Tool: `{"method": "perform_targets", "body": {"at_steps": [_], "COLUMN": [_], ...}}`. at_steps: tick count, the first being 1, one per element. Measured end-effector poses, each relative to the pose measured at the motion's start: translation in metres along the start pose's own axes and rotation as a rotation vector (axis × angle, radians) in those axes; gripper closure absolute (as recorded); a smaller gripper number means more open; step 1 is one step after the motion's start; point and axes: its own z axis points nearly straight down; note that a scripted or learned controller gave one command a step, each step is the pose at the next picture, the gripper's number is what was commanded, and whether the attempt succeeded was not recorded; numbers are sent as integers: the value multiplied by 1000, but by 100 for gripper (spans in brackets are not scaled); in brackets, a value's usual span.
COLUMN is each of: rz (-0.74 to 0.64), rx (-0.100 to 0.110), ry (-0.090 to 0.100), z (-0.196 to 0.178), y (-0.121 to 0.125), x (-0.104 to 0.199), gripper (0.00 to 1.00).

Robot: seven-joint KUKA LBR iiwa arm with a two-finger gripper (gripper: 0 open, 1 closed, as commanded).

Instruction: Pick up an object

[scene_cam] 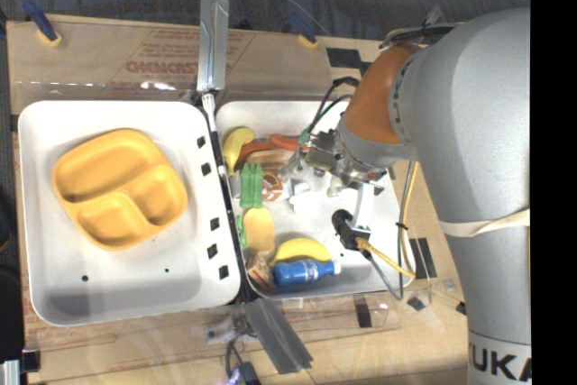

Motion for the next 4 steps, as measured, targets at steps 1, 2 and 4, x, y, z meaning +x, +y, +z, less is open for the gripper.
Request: {"method": "perform_targets", "body": {"at_steps": [1,2,4], "rz": [223,315,-110], "rx": [27,37,31], "ry": [4,-3,3], "z": [-14,15,16], "y": [24,45,61], "x": [46,67,72], "gripper": [0,0,0]}}
